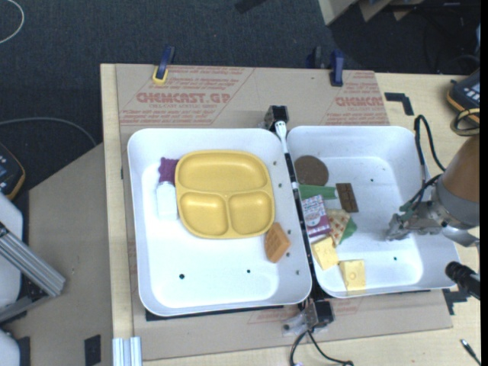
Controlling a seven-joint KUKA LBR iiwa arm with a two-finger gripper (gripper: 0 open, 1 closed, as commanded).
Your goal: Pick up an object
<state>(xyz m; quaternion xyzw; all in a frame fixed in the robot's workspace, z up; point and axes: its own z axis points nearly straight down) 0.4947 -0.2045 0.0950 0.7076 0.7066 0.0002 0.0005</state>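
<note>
Gripper (399, 228) low in the right bin (381, 147) — claw state: cannot tell.
Cheese (352, 273), brown disc (311, 171) lie apart from it; yellow tray (225, 193) in left bin (206, 280).

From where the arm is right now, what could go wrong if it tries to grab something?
The gripper sits over bare floor at the right side of the right bin, apart from the items, so closing here would likely catch nothing. The cheese pieces, packet and chocolate bar lie crowded along the left wall; reaching in might nudge several or pinch two together.
</note>
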